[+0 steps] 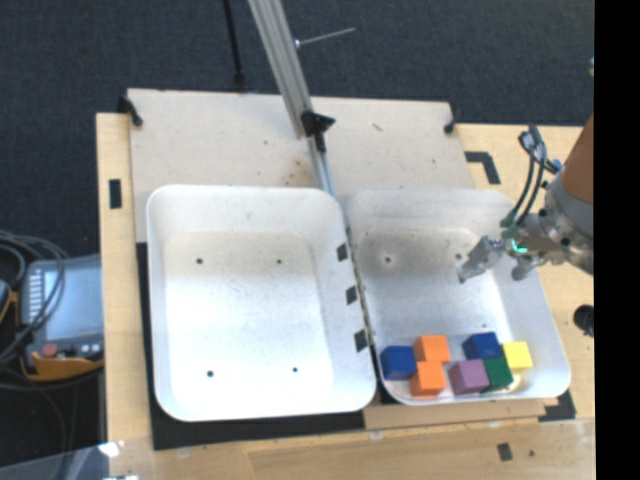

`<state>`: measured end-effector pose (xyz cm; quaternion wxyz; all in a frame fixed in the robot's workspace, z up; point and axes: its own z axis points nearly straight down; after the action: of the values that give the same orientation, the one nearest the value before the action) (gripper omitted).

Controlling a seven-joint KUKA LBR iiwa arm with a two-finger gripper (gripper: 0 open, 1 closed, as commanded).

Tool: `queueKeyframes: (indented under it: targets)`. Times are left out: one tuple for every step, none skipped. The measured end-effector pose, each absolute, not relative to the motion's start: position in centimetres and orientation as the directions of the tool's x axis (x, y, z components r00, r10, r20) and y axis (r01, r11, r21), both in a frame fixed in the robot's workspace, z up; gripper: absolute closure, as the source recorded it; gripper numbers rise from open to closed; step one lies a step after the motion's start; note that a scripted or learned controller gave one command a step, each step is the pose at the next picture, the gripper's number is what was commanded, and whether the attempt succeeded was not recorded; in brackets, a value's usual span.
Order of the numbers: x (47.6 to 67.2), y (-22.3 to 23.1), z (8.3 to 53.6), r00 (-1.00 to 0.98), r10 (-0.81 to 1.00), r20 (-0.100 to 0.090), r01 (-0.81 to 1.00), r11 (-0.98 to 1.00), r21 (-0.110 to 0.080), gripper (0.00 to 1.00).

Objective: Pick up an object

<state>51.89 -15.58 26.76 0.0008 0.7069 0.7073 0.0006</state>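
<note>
Blocks (pixel 455 364), small bright cubes clustered in right bin (pixel 530 308); gripper (pixel 497 260) above, fingers apart, empty.

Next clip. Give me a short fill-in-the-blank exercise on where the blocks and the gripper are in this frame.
1. All the coloured blocks lie in the ____ bin as the camera sees it.
2. The blocks are clustered along that bin's ____ edge.
3. The yellow block sits at the ____ end of the cluster.
4. The gripper hovers over bare bin floor, ____ the blocks in the image.

Missing words: right; near (bottom); right; above
</note>
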Motion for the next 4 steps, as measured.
queueKeyframes:
  targets:
    - [52.3,-15.4,20.5,0.001,1.000,-0.001,1.000,-0.001,-0.005,0.00]
    - [51.8,-15.0,16.0,0.002,1.000,0.000,1.000,-0.002,-0.005,0.00]
    - [52.1,-15.1,11.7,0.003,1.000,-0.001,1.000,-0.003,-0.004,0.00]
    - [52.4,-15.2,13.1,0.011,1.000,-0.001,1.000,-0.011,0.006,1.00]
